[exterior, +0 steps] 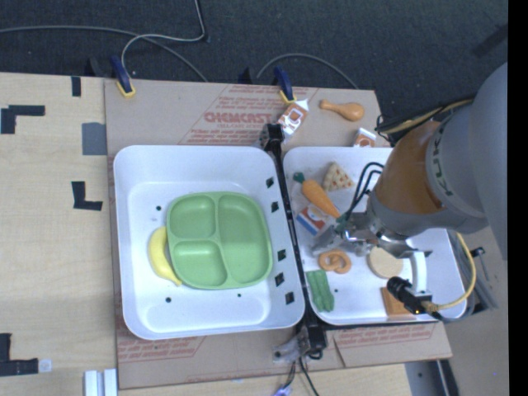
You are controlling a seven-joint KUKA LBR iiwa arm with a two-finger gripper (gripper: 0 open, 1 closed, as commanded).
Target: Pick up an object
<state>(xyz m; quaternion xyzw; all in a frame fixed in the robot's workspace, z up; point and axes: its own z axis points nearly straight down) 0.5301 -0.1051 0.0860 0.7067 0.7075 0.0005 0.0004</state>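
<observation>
The jaws (pixel 330 239) hang low in the right bin (pixel 363 304) just above the pretzel (pixel 335 261) — how far open I cannot tell — likely light, stiff, best pinched across one loop.

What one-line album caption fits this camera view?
Robot arm's gripper reaching among toy foods in the right bin, near a carrot and pretzel.

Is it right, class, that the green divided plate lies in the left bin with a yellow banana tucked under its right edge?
Not quite. The green divided plate does lie in the left bin, but the yellow banana peeks out from under its left edge, not its right. The camera view shows this.
</observation>
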